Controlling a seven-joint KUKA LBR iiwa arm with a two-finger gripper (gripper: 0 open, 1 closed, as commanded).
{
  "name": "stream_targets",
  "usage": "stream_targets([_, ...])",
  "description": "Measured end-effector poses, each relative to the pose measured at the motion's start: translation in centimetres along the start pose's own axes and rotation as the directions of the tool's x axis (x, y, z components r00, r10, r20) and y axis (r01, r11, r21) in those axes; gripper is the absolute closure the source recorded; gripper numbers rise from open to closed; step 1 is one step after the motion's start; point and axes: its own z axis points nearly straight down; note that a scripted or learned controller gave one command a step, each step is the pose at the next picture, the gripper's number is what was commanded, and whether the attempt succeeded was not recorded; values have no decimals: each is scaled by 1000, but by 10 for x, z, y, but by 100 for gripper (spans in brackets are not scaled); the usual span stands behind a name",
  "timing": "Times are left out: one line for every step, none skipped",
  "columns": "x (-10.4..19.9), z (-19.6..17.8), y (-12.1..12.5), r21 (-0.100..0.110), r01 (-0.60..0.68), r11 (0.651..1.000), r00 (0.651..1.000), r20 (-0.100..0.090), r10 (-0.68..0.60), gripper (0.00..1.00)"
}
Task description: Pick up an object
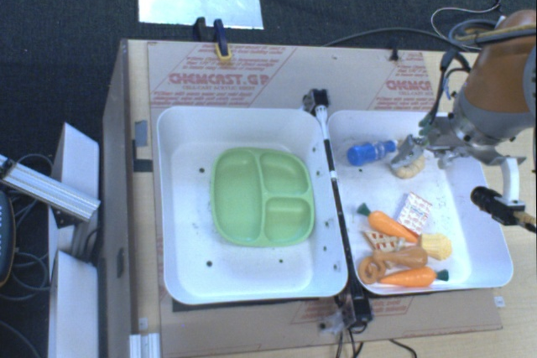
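My gripper [413, 153] hangs low over the back of the right bin [497, 251], right above a small beige piece [410, 170] and touching or nearly touching it. A blue bottle [370, 152] lies on its side just left of the gripper. Nearer the front of that bin lie an orange carrot [393, 225], a silver foil packet [416, 211], a yellow corn piece [435, 246], a tan waffle-like piece [383, 241], a brown pretzel-like piece [391, 262] and a second carrot [413, 277]. The arm's grey and orange wrist [499, 84] rises to the right.
The left bin [172, 180] holds a green divided plate [262, 197]. A black divider [333, 180] runs between the bins. A black part of the arm [493, 204] juts over the right bin's right side. Cables trail behind the bench.
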Motion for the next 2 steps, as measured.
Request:
stream_targets([50, 7, -91, 0, 0, 1000, 1000, -1, 0, 0])
stream_targets([44, 91, -69, -1, 0, 1000, 1000, -1, 0, 0])
